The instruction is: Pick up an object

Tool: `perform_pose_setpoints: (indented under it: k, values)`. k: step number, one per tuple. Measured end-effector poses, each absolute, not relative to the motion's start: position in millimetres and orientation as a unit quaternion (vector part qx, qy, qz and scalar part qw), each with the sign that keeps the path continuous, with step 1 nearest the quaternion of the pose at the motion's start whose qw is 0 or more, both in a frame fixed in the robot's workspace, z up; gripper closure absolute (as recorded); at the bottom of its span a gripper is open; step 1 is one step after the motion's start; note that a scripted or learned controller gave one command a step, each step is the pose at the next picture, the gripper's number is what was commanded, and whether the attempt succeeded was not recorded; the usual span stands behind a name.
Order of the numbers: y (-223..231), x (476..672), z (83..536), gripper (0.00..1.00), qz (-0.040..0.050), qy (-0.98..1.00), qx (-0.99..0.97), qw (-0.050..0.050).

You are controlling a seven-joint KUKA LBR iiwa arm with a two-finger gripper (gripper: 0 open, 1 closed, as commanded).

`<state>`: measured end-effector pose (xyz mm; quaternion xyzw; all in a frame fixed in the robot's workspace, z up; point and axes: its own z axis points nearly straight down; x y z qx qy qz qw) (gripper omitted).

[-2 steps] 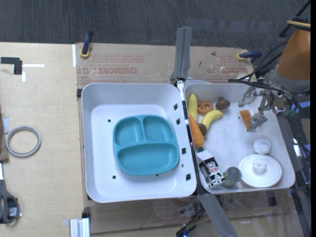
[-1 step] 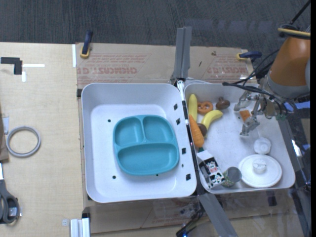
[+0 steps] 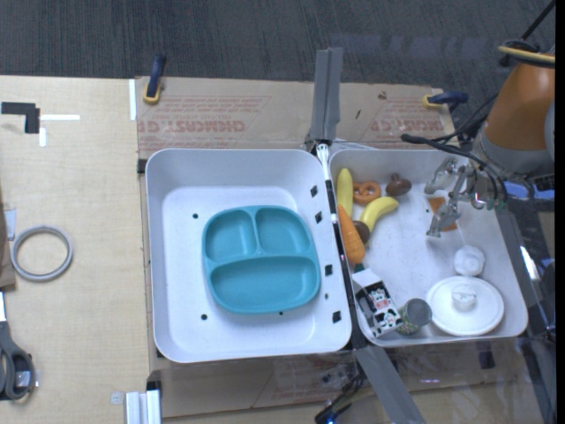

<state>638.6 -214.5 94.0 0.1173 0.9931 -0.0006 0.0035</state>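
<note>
Orange shows just under the gripper, low in the right bin. I cannot tell if that small orange thing is held or just lying there. The toys sit in a bunch by the middle wall: a banana, a carrot and a donut. A white lid lies at the front. The blue plate sits alone in the left bin, maybe so things can go there.
</note>
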Motion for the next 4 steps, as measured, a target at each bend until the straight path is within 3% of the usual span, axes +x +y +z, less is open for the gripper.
perform_pose_setpoints:
  k: [1,2,3,4]
  values:
    - [-213.9,640.5,105.0,1.0,-0.0015,0.993,0.116,0.007]
    - [-200.2,543.1,92.1,1.0,-0.0001,0.984,0.179,0.001]
    - [-200.1,543.3,92.3,0.0,-0.0002,0.984,0.179,0.001]
    - [-201.3,596.9,92.9,0.0,-0.0003,0.962,0.273,0.002]
